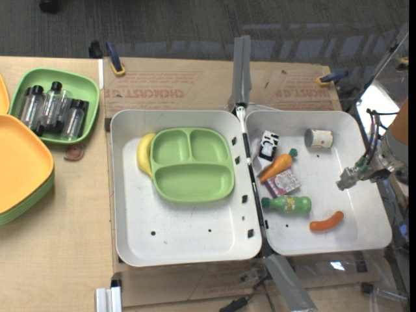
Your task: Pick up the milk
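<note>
Near right bin's (374,236) edge, tool (344,179), well apart from milk (268,145)

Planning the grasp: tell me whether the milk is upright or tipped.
Tipped, it seems: the milk lies flat on the right bin floor, beside the carrot.

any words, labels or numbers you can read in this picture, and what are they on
"CHEMCAST GP": red print on the brown cardboard sheet behind the left bin, upside down from this camera, repeated; the copy behind the right bin is only partly legible.
Milk carton: black and white pattern, print too small to read.
Pink packet: printed, too blurred to read.
Green bottle: yellow label, unreadable.
Small bottles in the green tray: nothing legible.
</note>
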`<state>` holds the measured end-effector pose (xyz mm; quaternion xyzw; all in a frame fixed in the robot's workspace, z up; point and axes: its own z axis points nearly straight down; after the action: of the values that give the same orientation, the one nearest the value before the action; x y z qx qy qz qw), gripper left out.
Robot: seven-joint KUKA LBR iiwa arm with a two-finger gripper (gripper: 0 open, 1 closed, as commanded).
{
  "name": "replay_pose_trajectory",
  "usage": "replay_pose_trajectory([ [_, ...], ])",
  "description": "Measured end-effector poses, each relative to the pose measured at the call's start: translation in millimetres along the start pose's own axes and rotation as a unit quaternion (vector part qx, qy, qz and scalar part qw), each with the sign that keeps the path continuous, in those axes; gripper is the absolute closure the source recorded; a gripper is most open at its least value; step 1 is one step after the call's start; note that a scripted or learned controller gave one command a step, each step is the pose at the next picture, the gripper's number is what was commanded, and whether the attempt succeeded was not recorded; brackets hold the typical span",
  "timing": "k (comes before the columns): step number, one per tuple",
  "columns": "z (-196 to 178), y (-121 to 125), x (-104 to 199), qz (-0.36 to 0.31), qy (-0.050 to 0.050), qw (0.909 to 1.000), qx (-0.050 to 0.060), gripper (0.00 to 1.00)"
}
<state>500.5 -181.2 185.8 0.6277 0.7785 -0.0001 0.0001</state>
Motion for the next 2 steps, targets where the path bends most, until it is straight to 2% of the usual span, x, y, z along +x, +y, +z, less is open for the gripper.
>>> replay_pose_trajectory([
  [1, 94.9, -25.8, -8.6, -0.028, 0.001, 0.9996, 0.001, 1.00],
  [2, 10.4, -0.1, 19.6, -0.064, 0.000, 0.9979, 0.000, 1.00],
])
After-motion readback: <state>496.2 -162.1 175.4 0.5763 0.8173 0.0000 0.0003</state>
